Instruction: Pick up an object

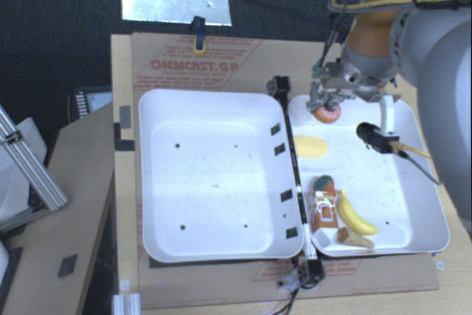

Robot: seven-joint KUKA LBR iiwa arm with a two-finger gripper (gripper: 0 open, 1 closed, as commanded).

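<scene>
End effector [327, 104] up in the right bin's [424, 225] far corner, grasping a small round pink thing [327, 113]; banana [355, 216] near the front

The grey arm with an orange band [391, 7] is reaching in from three o'clock, its two-finger gripper [325, 105] hanging over a round orange-pink object [327, 114] at the right-hand shallow white bin's [413, 181] eleven o'clock corner. A pale yellow flat piece [310, 147] is lying toward six o'clock of it; a yellow banana [354, 214] is sitting near the bin's seven o'clock corner.
</scene>
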